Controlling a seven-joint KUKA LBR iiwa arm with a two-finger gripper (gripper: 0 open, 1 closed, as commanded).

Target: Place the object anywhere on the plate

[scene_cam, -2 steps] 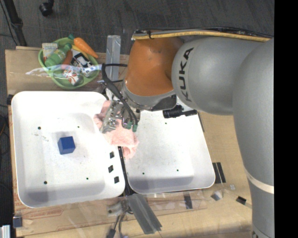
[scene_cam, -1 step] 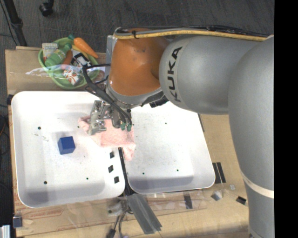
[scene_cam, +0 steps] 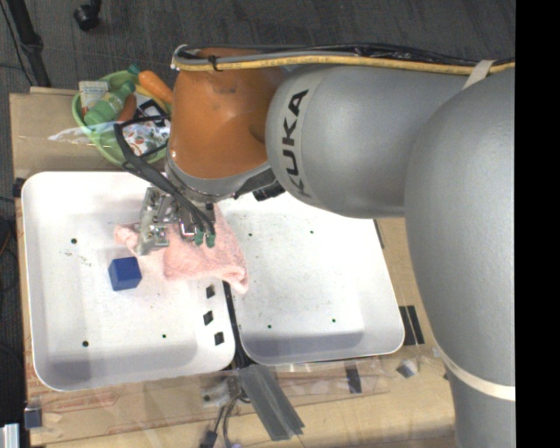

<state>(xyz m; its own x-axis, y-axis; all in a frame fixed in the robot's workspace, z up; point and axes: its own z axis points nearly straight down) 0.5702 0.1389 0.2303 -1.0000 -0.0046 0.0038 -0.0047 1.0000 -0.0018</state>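
Camera view puts the gripper (scene_cam: pixel 181 229) low over the right half of the left bin (scene_cam: pixel 31 262), right on top of a pink cloth (scene_cam: pixel 197 258). From up here I cannot tell whether the pincer is spread, pressed together or pinching the fabric; the wrist hardware and the folds of cloth run into each other.

The cloth's lower right corner reaches the ridge where the left bin meets the right bin (scene_cam: pixel 306 297), and it seems to lap over that rim. There is little room on that side. To the left the bin floor is open, apart from a blue cube (scene_cam: pixel 125 273) lying near the cloth but apart from it, below and left of the gripper. The near and far left corners of that bin are bare white floor with a few dark dots.

The right bin shows a speckled white floor; its upper part is covered by the grey arm (scene_cam: pixel 367 131) and the orange band (scene_cam: pixel 214 114), which crowd in from the right. A green bowl (scene_cam: pixel 103 144) of mixed items sits on the wooden bench (scene_cam: pixel 35 114) just beyond the left bin's far rim, close to the wrist. Dark carpet (scene_cam: pixel 262 22) lies beyond the bench.

The cloth is crumpled and flat on the bin floor, its long axis slanting from upper left, under the gripper, down to lower right at the ridge
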